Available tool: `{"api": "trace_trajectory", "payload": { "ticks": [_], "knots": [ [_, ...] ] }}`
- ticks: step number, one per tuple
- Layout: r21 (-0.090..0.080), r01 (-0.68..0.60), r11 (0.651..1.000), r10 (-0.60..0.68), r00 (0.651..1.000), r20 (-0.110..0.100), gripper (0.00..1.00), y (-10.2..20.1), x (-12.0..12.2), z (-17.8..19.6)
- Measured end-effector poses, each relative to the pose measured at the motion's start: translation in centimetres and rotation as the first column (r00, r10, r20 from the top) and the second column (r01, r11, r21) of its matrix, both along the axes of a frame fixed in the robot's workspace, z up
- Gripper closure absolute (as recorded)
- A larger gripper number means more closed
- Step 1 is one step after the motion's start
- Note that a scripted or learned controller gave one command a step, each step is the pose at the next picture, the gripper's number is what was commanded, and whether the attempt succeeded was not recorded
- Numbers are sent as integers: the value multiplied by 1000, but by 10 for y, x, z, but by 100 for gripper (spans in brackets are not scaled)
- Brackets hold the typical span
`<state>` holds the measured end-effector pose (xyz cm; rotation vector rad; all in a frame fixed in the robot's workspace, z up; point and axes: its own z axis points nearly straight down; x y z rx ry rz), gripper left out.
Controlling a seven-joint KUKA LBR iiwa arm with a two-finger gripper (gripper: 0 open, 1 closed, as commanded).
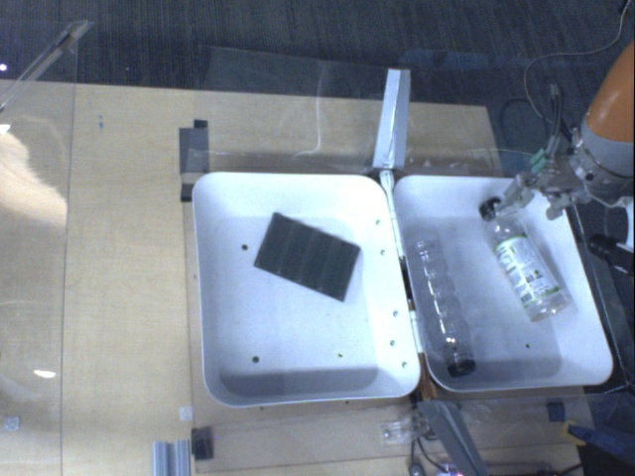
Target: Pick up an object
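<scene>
Two shallow white bins sit side by side on a pale wooden bench (109,296), viewed from above at a slant; positions are given relative to the right bin (585,360). At its near edge, a clear bottle with a dark cap (440,310) lies lengthwise along the bin's left wall, cap toward the viewer. Farther back and toward the bin's right side, a second clear bottle with a printed label (524,263) lies tilted, its dark cap pointing to the far left corner. Immediately left of the right bin stands the left bin (213,365), which holds a flat dark rectangular pad (307,256) lying askew near its middle. Over the right bin's far right corner, the gripper (544,178) hangs beside the labelled bottle's cap; whether its fingers are apart or together cannot be told. Beyond the bench, dark carpeted floor (248,8) fills the background.
</scene>
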<state>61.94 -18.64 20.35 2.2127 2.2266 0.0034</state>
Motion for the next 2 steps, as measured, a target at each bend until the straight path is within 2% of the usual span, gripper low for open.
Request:
{"api": "trace_trajectory", "payload": {
  "ticks": [1,2],
  "knots": [
    [0,0,1000,0,1000,0,0,0,0,0],
    [-1,24,1000,-24,1000,2,0,-14,-4,5]
  ]
}}
